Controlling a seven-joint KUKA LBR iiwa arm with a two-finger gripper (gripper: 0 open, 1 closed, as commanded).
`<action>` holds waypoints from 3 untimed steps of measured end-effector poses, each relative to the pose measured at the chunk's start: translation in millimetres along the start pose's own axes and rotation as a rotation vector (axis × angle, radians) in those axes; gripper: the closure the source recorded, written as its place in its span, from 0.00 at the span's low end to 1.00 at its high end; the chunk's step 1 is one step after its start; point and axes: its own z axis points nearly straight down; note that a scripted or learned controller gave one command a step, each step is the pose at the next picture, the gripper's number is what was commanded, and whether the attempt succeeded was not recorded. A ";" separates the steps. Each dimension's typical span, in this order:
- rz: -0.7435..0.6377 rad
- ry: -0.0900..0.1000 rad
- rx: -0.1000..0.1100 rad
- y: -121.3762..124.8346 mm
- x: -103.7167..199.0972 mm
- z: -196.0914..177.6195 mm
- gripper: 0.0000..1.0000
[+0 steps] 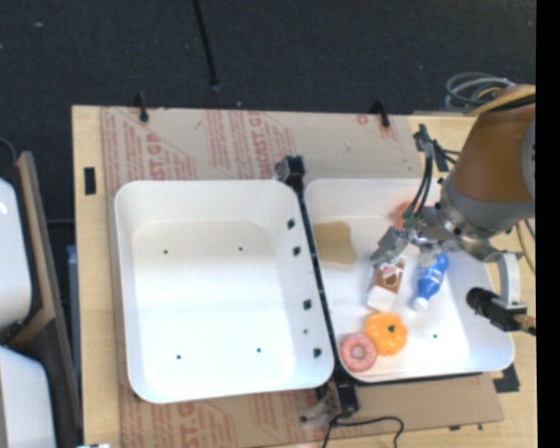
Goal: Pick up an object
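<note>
Although the gripper (403, 242) hangs low over the right bin (467, 343), whether its jaws are apart or together cannot be told, and nothing can be seen between them. Just at its 6 o'clock stands one small brown-and-white carton (386, 285), and at its 4 o'clock lies one blue bottle (429, 281), tilted, apart from the carton. Further toward 6 o'clock sit one orange pumpkin-like toy (387, 332) and one pink doughnut (358, 353), touching each other near the bin's front rim. At 9 o'clock from the gripper lies one tan sponge (334, 243), close to the wall between the bins. At 5 o'clock, the bin's front right corner has bare floor. The left bin (131, 250) lies at 9 o'clock, its whole floor open.
</note>
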 end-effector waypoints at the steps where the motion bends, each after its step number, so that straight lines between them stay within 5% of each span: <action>1: 0.000 0.000 0.001 -8.7 5.9 52.3 0.00; 2: 0.001 -0.003 -0.014 -5.5 4.4 86.1 0.00; 3: 0.002 -0.002 -0.015 -5.0 4.2 76.1 1.00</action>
